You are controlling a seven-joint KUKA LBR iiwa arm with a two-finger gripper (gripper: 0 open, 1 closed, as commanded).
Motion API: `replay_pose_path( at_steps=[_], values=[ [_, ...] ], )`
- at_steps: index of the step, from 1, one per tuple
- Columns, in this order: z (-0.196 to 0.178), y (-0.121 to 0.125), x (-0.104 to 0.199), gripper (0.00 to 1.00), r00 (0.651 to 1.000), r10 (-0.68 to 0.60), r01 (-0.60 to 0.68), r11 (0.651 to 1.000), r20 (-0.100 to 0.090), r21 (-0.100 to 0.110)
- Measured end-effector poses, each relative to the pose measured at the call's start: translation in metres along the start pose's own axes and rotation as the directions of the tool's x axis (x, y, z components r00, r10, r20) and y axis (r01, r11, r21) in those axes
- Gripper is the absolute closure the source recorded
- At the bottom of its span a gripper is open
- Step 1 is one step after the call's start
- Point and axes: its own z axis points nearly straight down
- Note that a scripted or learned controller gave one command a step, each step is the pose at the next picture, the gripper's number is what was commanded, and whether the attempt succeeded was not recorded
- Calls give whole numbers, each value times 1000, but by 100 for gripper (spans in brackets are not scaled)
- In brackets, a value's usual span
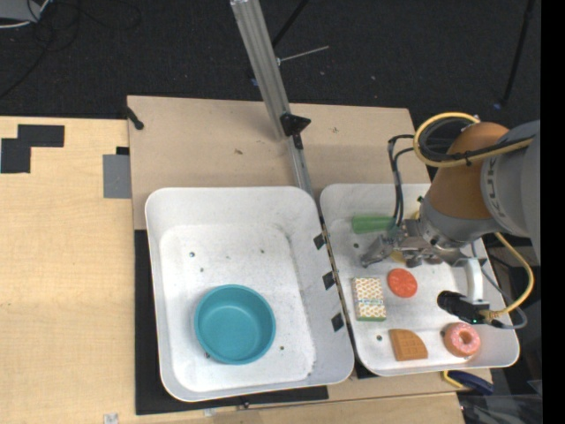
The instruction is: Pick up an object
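Honestly, my jaws (381, 249) hung spread wide and empty; the red tomato (403, 283) sat just below-right of them. It looked light, smooth, slippery, so I'd pinch across its middle.

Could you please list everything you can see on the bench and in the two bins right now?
Bins: two, white, side by side on the bench.
Bowl: one, teal, left bin, near front.
Green block: one, right bin, back.
Red round piece: one, right bin, middle.
Patterned sponge: one, white-green, right bin.
Orange-brown wedge: one, right bin, front.
Pink doughnut: one, right bin, front right.
Gripper: one, grey, low over right bin.
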Motion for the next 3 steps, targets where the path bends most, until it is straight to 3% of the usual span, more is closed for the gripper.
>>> replay_pose_path(
  at_steps=[1, 3],
  values=[
    [-12, 1, 0, 100, 1000, 1, -1, 1000, 1, -3],
    [-126, -3, 11, 100, 1000, 0, 0, 1000, 1, -8]
  ],
)
